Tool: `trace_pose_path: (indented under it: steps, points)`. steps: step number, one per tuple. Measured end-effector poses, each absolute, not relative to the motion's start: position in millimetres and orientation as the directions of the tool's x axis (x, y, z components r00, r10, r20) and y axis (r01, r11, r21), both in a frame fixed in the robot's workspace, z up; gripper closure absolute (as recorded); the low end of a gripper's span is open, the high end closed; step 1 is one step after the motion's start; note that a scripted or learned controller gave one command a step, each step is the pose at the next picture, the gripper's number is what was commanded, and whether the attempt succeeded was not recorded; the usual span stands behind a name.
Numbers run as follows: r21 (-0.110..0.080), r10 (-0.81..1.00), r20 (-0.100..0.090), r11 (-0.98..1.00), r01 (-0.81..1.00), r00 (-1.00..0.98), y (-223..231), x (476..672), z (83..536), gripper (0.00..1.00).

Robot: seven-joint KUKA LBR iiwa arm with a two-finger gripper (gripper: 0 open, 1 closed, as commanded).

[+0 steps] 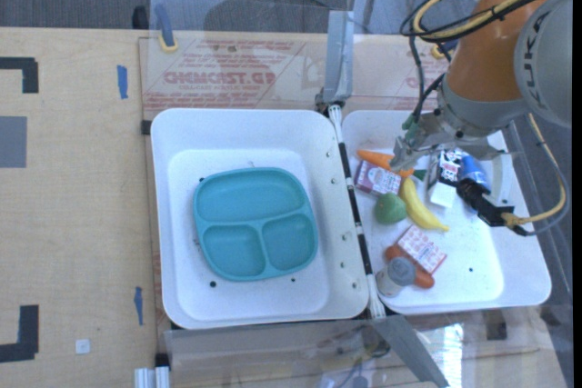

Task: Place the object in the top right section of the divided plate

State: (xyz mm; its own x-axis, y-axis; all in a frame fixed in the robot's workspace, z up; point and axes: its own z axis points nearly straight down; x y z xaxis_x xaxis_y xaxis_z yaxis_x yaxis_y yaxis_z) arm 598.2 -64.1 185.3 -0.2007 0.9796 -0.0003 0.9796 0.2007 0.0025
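In the right bin point(473, 273), near its far edge, the gripper point(406, 152) is hanging over the clutter, grip state not discernible | carrot point(375, 159), banana point(420, 205), green fruit point(391, 209) and small cartons are lying just beside it | divided plate point(255, 223) is sitting mid left bin point(173, 195), sections bare
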Motion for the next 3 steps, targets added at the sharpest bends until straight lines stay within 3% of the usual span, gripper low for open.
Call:
trace_pose_path:
  steps: [1,2,3]
  points:
    - [0.006,0.980,-0.001,0.198,0.980,-0.198,-65.7,599.1,195.7,1.00]
    - [0.000,0.873,0.001,0.488,0.873,-0.488,16.5,566.6,185.9,1.00]
    - [0.004,0.747,-0.003,0.665,0.747,-0.665,58.2,588.0,185.3,1.00]
